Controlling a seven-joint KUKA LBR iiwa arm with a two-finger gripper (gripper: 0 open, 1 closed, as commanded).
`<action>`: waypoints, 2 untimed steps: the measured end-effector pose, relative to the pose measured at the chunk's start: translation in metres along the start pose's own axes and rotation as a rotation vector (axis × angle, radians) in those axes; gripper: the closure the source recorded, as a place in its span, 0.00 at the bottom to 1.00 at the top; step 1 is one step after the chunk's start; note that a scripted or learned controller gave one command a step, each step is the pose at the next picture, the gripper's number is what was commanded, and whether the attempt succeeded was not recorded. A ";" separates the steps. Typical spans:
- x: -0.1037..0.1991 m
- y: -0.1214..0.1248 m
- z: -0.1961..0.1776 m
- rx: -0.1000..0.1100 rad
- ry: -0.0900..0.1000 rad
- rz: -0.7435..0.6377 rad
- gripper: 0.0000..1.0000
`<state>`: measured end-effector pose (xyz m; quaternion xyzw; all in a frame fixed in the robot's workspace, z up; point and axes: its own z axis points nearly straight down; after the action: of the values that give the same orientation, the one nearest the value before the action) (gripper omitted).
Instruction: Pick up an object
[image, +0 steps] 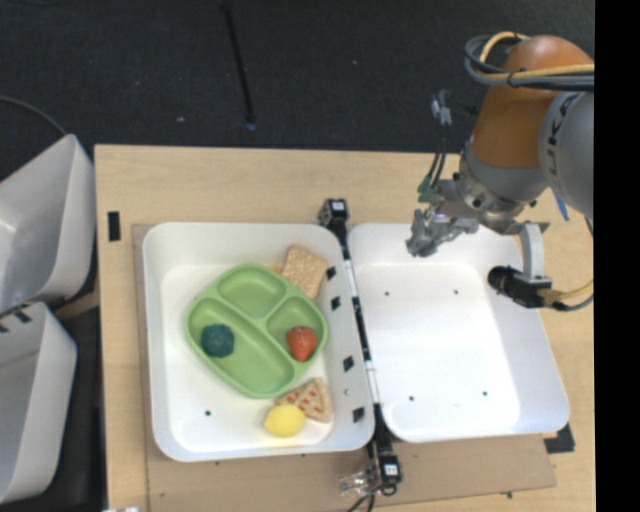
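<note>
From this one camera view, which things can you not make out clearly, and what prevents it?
1. Pincer: small and blurred over the right bin's far rim, so whether it is open or shut cannot be told.
2. Arm: cut off by the top and right edges.
3. Cracker: its lower edge lies hidden behind the green tray.
4. Pizza slice: partly covered by the lemon.

The arm (530, 110) is grey with a rounded orange band above the wrist. Yellow and black cables loop over its top. A small metallic grey pincer (430, 236) ends it; a black fitting with a cable juts beside a white bracket.
</note>
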<state>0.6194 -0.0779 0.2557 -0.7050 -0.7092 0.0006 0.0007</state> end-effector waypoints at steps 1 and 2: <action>0.052 -0.007 -0.006 0.000 0.000 0.000 1.00; 0.098 -0.010 -0.006 0.001 0.000 -0.001 1.00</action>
<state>0.6093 0.0198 0.2621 -0.7049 -0.7094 0.0009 0.0011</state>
